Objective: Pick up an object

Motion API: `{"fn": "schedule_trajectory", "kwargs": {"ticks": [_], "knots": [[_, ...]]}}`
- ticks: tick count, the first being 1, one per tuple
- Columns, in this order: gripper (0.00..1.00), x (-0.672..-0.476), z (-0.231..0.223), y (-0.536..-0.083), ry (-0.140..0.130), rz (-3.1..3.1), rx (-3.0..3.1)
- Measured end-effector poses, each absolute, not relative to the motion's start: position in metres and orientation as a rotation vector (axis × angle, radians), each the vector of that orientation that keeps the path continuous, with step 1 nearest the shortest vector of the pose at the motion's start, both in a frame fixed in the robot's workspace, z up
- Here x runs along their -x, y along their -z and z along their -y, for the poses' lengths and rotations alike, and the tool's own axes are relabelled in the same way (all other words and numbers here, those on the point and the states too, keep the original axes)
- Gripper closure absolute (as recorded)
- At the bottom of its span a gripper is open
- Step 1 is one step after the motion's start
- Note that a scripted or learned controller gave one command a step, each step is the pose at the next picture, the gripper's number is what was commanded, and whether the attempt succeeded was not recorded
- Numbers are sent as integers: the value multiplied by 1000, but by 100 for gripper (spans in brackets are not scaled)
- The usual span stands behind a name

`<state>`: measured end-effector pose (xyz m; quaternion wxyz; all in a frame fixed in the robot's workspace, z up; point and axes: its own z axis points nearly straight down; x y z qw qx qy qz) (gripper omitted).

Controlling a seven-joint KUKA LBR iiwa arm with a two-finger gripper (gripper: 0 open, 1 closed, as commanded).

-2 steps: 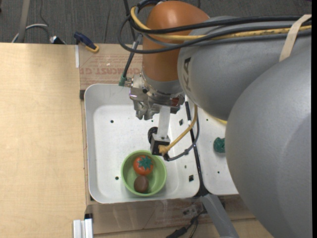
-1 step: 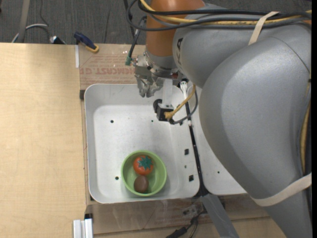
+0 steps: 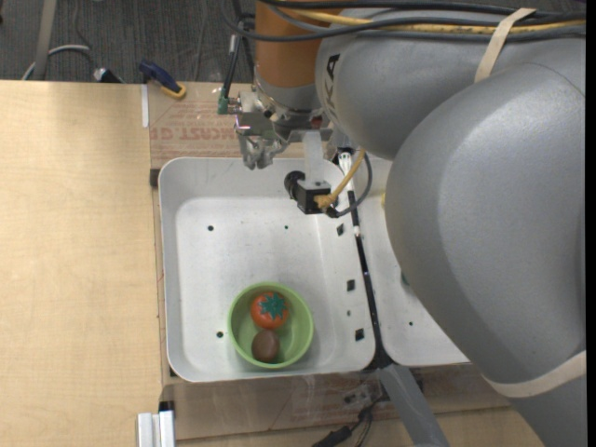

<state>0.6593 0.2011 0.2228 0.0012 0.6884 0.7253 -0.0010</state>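
Note:
A green bowl (image 3: 271, 325) sits near the front of the left white bin (image 3: 191, 250). Inside it lie a red tomato-like toy with a green top (image 3: 270, 309) and a small brown object (image 3: 266, 345). My gripper (image 3: 258, 153) hangs over the bin's far rim, well behind the bowl, with its fingers pointing down. Nothing shows between the fingers. The grey arm with its orange band (image 3: 298, 26) covers the upper right of the view.
The right white bin (image 3: 419, 329) is mostly hidden under the arm. A wooden bench top (image 3: 74, 250) lies to the left of the bins. Cardboard (image 3: 191, 124) lies behind the left bin, and cables run along the floor at the top.

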Motion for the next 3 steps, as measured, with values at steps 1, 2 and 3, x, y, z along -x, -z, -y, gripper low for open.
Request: {"fn": "schedule_trajectory", "kwargs": {"ticks": [1,2,3], "knots": [[0,-659,-202,-222,4,-2279,-2161],[0,-611,-134,-91,6,-2131,-2309],[0,-502,-167,-136,9,-1928,-2483]]}}
